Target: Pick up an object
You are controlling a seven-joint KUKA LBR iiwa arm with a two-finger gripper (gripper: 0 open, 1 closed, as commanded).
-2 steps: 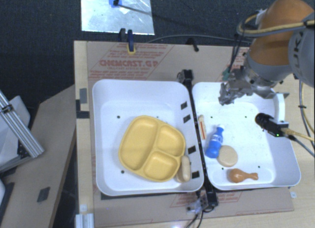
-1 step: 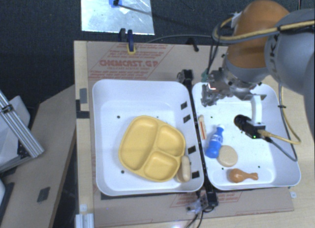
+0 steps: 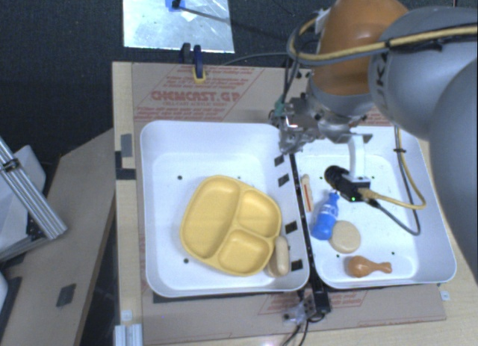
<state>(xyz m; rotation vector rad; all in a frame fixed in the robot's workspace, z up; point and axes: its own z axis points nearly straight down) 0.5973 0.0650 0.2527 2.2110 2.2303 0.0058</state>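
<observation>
My gripper hangs under the orange wrist band, over the far end of the divider between the two bins. The left bin holds a yellow divided plate, with a tan bread roll at its right edge. In the right bin lie a blue bottle, a round tan biscuit, a brown drumstick and a thin orange stick. All of them lie nearer the front than the gripper, and nothing is seen held in it.
A black unit with a green light and a yellow cable hangs from the arm above the right bin. Beyond the bins a blue and yellow clamp stands on the cardboard. An aluminium rail lies at the left.
</observation>
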